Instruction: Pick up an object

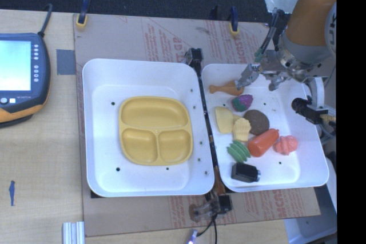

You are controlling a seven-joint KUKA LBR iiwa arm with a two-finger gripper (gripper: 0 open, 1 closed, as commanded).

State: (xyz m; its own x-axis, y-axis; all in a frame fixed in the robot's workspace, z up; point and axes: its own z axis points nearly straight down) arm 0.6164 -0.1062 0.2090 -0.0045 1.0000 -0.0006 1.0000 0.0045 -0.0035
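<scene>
Over right bin [309, 177] — tool [247, 78] by glossy drumstick [226, 88] | grip state: cannot tell | lumpy plastic foods — matte.

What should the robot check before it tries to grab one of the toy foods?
1. Things to pick are in the right bin: ok, several toy foods lie there.
2. Gripper is over that bin: ok, near its far left corner.
3. Closest target: ok, the drumstick lies right beside the gripper.
4. Drumstick has room around it: ok, it lies apart from the purple piece.
5. Fingers open: cannot tell.
6. Gripper already holding something: cannot tell.
</scene>
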